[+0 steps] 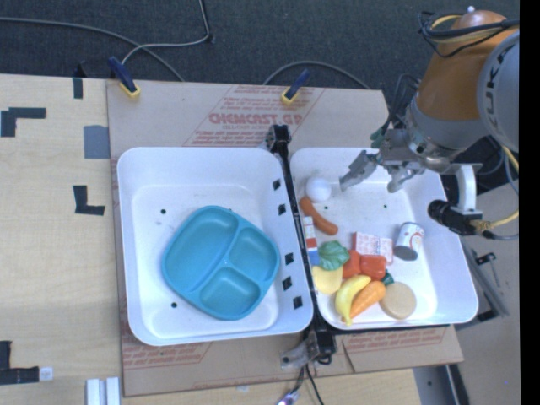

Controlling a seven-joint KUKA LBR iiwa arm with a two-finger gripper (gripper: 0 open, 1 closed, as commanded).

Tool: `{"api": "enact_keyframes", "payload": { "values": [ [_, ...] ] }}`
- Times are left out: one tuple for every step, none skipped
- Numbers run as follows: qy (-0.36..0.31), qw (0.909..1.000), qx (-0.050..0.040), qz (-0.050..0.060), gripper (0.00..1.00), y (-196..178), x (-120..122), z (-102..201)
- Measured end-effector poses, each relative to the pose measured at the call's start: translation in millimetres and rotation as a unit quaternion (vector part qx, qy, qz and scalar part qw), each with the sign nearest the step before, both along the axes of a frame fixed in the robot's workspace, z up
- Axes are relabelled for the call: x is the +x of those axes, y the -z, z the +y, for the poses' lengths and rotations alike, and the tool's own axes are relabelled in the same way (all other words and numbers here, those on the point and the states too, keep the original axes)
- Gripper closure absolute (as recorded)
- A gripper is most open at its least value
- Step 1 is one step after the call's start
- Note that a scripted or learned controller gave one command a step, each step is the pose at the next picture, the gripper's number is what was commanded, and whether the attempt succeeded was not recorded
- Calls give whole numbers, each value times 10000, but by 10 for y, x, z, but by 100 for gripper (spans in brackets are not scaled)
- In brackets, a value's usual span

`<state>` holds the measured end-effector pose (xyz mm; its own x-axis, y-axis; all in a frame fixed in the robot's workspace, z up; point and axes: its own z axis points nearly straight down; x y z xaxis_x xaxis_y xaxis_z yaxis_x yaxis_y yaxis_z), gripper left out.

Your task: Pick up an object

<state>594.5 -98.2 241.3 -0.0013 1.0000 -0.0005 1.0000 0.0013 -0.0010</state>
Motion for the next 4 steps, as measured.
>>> {"api": "enact_keyframes", "payload": {
  "values": [
    [2, 10000, -6, -50, 0, 1427, -456, -49],
    [-2, 10000, -10, -39, 0, 1547, 142, -306],
    [4, 10000, -9, -30, 0, 1546, -315, -328],
    [-4, 10000, -4, -29, 0, 1551, 300, -183]
  ]
}}
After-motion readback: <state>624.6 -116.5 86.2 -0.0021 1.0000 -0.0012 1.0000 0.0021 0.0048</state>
